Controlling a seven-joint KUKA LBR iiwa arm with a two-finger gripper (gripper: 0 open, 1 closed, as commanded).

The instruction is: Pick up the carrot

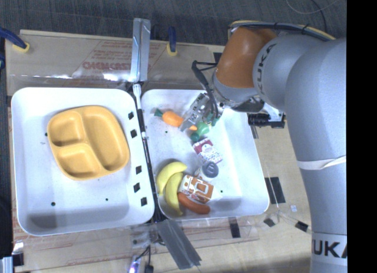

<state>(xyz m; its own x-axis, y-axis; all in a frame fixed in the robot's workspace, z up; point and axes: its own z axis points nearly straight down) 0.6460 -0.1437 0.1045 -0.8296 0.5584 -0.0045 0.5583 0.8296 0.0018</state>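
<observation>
The carrot (pixel 171 118), small and orange with a green top, lies in the upper left part of the right bin (pixel 247 165). My gripper (pixel 193 125) hangs just to the right of it, its metal fingers pointing down-left toward the carrot's tip. A green and orange toy piece (pixel 202 129) sits right below the fingers. Nothing is visibly held.
The right bin also holds a small red and white carton (pixel 206 150), a dark round cap (pixel 210 170), yellow bananas (pixel 168 184), an orange snack box (pixel 196 190) and a red sausage (pixel 193 206). A yellow divided plate (pixel 87 141) lies in the left bin (pixel 35 207).
</observation>
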